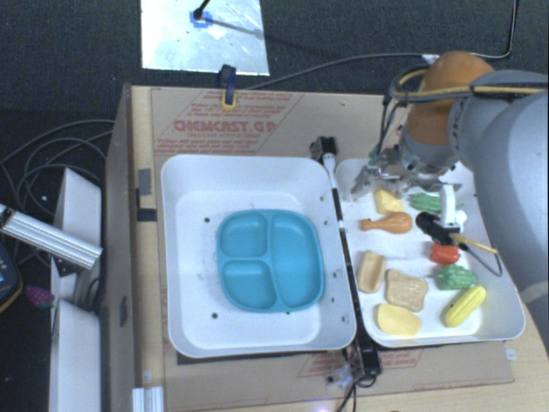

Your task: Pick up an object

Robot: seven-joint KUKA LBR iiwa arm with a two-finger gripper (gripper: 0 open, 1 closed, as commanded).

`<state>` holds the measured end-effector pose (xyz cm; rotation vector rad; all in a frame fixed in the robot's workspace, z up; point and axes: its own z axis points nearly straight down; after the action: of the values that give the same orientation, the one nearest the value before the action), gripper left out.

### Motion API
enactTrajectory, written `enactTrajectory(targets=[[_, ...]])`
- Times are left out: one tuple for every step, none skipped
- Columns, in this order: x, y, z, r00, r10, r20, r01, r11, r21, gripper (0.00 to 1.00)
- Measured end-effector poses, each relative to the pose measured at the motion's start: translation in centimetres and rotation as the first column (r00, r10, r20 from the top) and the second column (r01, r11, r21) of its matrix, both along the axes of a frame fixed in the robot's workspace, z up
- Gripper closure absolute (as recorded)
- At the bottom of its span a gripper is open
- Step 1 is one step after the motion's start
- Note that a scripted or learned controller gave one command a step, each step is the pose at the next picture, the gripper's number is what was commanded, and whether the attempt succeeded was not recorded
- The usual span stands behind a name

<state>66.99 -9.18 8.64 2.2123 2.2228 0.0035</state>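
**Claw low over the far end of the right bin, food pieces spread below it**

On the brown counter [257, 114] two shallow white bins sit side by side, their inner rims touching. The left white bin [184, 187] holds a light blue plastic plate with three compartments [269, 260], lying flat near its middle.

The right white bin [504, 320] carries the pieces on offer for picking. Along its left side lies a tan bread-like slab [371, 271], and beyond it an orange-brown toy drumstick [388, 223] on its side. A small pale yellow block [388, 202] sits just past the drumstick. At the near edge rests a yellow rounded wedge [399, 320], touching a square slice of brown toast [406, 289]. Further right come a small green piece [425, 202], a red pepper-like piece [444, 253], a green broccoli floret [455, 276] and a yellow corn cob [464, 305], tilted.

The metal claw [379, 177] hangs over the bin's far left corner, just beside the pale yellow block. I cannot tell how wide it stands, and nothing is seen held in it. The grey arm [506, 144] reaches in from the right.
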Motion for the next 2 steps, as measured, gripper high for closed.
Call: enactTrajectory(targets=[[0.25, -0.03, 1.36, 1.0, 0.003, 0.008, -0.003, 1.0, -0.002, 1.0], [0.16, -0.04, 1.22, 1.0, 0.003, 0.005, -0.003, 1.0, -0.002, 0.0]])
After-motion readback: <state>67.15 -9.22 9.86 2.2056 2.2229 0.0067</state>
